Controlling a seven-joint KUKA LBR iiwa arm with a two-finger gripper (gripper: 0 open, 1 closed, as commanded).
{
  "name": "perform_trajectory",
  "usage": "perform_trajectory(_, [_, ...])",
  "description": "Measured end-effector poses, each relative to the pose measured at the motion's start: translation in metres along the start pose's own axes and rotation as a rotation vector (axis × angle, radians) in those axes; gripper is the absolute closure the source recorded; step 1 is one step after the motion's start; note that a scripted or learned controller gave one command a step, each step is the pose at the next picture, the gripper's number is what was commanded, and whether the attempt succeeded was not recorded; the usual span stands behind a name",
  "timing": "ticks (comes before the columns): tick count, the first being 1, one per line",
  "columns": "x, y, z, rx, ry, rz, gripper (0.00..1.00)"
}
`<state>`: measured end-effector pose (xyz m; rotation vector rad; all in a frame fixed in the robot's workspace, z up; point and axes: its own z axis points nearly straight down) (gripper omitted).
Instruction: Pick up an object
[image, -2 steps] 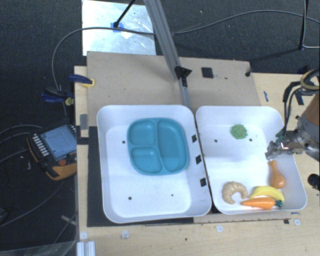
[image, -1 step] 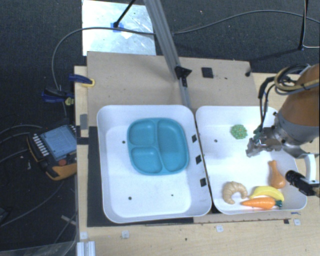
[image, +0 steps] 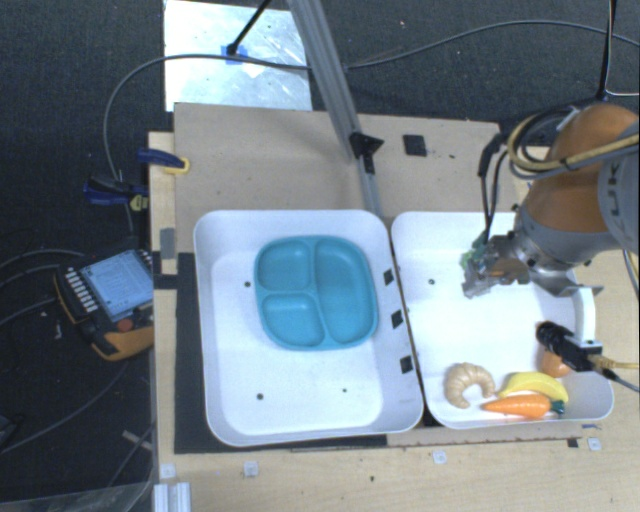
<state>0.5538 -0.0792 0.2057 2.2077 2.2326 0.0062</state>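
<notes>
White plastic for both bins, set side by side on a brown board (image: 250, 150) over dark floor. In the left bin (image: 225, 400), a blue divided plate (image: 317, 292) with three compartments, lying flat near the middle, a little toward the far wall.

In the right bin (image: 430, 330), all the small things gathered along the near wall, toward the right corner. A beige croissant (image: 468, 383) on the left of the group. Just beside it on the right, a yellow banana (image: 535, 384), with an orange carrot (image: 518, 405) in front of it, touching or almost touching. Behind the banana, a small orange-brown thing (image: 553, 362), half hidden under a black part (image: 565, 345) of the arm, too covered to name.

Grey and orange arm (image: 580, 170) reaching in from the right, bent over the far right part of the right bin. Gripper (image: 480, 272) low above the bare white floor of this bin, well apart from the group of food things. Open or closed: cannot tell, too blurred. A small greenish patch at the tip, not clear whether part of the tool or something else.

Left of the board, a handheld controller (image: 110, 290) with cable, and a blue clamp (image: 150, 160) at the board's edge. A grey metal pole (image: 335, 90) crossing at a slant at the far side.
</notes>
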Motion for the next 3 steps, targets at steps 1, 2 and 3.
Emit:
perform_trajectory(1, [0.046, 0.015, -0.012, 0.001, 0.000, 0.000, 1.00])
perform_trajectory(2, [0.107, 0.023, -0.021, 0.002, 0.001, -0.001, 1.00])
perform_trajectory(3, [0.156, 0.036, -0.030, 0.001, 0.001, 0.000, 1.00])
